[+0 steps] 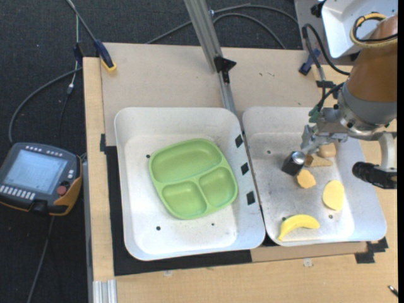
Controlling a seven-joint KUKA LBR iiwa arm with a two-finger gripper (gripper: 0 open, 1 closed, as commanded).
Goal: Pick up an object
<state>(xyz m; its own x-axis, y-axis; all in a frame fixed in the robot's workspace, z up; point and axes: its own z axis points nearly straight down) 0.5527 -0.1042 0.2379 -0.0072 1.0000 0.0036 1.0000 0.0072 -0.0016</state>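
My gripper [309, 149] hangs over the upper middle of the right bin [271, 128], reaching in from the right under the grey wrist and orange band. Just below and left of it lies a small black and silver cylinder [293, 163]. A tan block [324, 153] sits right beside the gripper, partly hidden behind it. An orange chunk [306, 180] lies just below. Farther down are a yellow lemon-shaped piece [333, 195] and a yellow banana [298, 225] near the bin's front wall. Nothing is visibly held.
The left bin [136, 169] holds a green divided plate [192, 177]. A metal post [211, 43] slants down between the two bins. Black clips [243, 166] mark the shared rim. A teach pendant [38, 178] lies on the floor at the left.
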